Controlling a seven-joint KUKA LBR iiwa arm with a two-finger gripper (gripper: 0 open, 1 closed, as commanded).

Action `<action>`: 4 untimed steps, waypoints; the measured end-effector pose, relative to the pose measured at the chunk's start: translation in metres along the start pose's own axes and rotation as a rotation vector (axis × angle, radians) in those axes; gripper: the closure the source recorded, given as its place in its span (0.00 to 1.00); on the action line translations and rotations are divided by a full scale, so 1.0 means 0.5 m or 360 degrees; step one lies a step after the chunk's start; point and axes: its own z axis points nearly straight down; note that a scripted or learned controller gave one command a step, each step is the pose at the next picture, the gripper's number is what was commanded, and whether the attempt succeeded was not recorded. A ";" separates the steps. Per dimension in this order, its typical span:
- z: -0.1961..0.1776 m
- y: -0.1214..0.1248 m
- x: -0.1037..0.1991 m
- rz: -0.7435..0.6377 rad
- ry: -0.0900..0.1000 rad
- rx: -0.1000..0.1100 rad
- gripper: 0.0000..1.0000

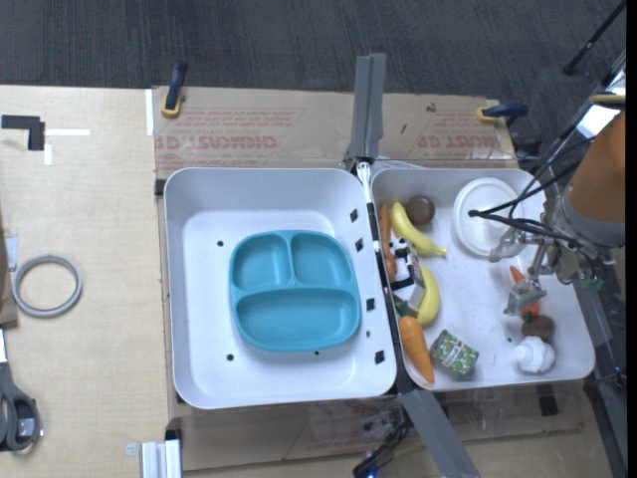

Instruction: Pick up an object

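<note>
Jaws (525, 292): low over the right bin's (468, 384) right side; whether open or shut cannot be told, and nothing is seen held.
Beneath jaws: small orange piece (516, 275); just below it a brown item (538, 326) touching a white item (533, 357).
Right bin, rest: white plate (485, 217) at top; brown ball (421, 209) beside two bananas (416, 232); carrot (417, 349) by the left wall; green packet (455, 354), print unreadable.
Left bin (194, 297): blue divided plate (295, 290), centred.
Cardboard (249, 129): behind bins, red lettering upside down, not legible.
Surface (90, 207): grey ring (45, 285) at left, scissors (17, 418) below it.
</note>
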 end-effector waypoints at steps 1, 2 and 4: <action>0.022 -0.006 -0.008 -0.0014 0.0009 -0.0002 0.00; 0.020 -0.008 -0.025 -0.0022 0.0007 -0.0001 0.00; 0.022 0.085 0.162 0.0030 0.0015 -0.0006 0.00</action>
